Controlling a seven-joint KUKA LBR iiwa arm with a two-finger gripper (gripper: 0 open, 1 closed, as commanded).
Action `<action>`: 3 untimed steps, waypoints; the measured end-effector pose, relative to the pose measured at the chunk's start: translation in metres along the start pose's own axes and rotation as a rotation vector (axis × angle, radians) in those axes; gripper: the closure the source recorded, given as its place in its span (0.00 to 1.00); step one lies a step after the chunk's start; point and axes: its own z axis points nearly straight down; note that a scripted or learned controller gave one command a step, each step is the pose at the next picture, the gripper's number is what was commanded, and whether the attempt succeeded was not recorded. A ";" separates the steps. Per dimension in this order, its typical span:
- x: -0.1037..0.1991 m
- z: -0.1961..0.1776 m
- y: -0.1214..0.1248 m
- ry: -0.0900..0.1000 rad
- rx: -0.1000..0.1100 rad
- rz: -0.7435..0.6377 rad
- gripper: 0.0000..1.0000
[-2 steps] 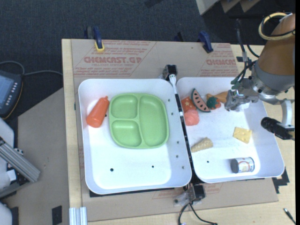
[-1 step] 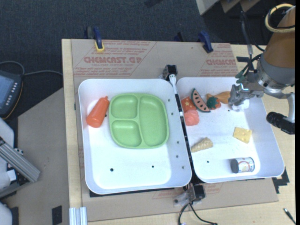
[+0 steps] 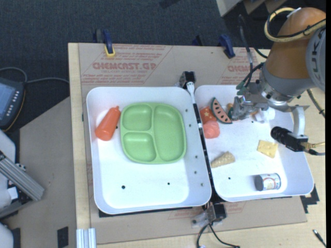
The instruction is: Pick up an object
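Observation:
My gripper (image 3: 239,109) hangs low over the back of the right bin (image 3: 289,187), just right of a watermelon slice toy (image 3: 222,112). Left of that slice lie a small red piece with a star (image 3: 207,114) and a pink cup-shaped toy (image 3: 211,130). A tan cone-shaped wedge (image 3: 222,159) lies in the bin's middle, a yellow cheese-like block (image 3: 267,148) to its right, and a small can on its side (image 3: 267,182) near the front. No object shows between the fingers.
The left bin (image 3: 103,190) holds a green divided plate (image 3: 153,132) and an orange bottle-shaped toy (image 3: 107,123) at its left. A black cylinder with a cable (image 3: 287,138) sticks out over the right bin's right side. Clamps stand at the bench's back edge.

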 end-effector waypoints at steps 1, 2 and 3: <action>0.013 -0.018 0.009 -0.002 -0.007 0.002 1.00; 0.016 0.002 0.007 -0.001 0.002 0.004 1.00; 0.022 -0.013 -0.003 -0.001 -0.002 0.004 1.00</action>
